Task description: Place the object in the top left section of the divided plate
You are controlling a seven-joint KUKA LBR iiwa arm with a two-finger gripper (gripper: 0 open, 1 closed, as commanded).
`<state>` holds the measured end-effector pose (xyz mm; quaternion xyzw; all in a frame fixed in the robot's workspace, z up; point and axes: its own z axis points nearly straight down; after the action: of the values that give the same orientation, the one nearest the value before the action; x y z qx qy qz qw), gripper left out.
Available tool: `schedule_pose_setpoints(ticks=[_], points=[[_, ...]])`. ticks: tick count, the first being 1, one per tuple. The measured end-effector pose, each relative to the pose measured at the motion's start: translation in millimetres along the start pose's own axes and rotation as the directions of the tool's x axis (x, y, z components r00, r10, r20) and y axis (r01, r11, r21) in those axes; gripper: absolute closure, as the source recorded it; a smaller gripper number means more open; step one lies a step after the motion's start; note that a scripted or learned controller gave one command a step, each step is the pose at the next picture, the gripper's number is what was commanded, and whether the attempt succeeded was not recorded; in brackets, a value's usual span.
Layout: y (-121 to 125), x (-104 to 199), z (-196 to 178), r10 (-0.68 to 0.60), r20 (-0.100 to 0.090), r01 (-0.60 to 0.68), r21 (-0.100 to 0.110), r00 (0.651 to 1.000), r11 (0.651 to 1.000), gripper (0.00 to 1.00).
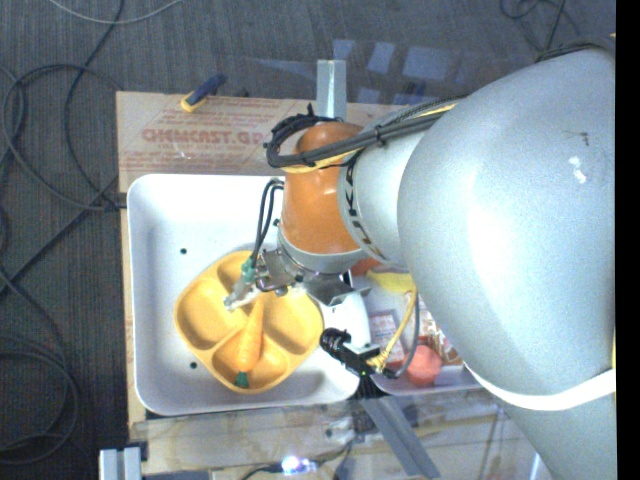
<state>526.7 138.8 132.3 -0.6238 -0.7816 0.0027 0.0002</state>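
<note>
A yellow divided plate (200, 313) lies in the left white bin (160, 238). An orange carrot (247, 340) with a green end rests on the plate, running from its middle ridge down toward the near rim. My gripper (243, 288) hangs over the plate's centre, just above the carrot's upper end. The wrist covers the plate's right part.
The right bin is mostly hidden by the arm; a red round object (426, 365), a yellow item (395, 284) and a printed packet (384, 324) show in it. A blue and yellow tool (203, 90) lies on the cardboard behind the bins.
</note>
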Motion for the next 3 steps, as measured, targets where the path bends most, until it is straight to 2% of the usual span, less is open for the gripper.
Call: schedule_pose_setpoints(ticks=[1,2,3], points=[[-45,-25,-16,-0.163,-0.003,0.163,0.000,0.987,0.987,0.00],[-62,-78,-50,-0.064,-0.002,0.064,-0.003,0.998,0.998,0.00],[-61,-78,-58,-0.063,-0.004,0.063,0.000,0.998,0.998,1.00]])
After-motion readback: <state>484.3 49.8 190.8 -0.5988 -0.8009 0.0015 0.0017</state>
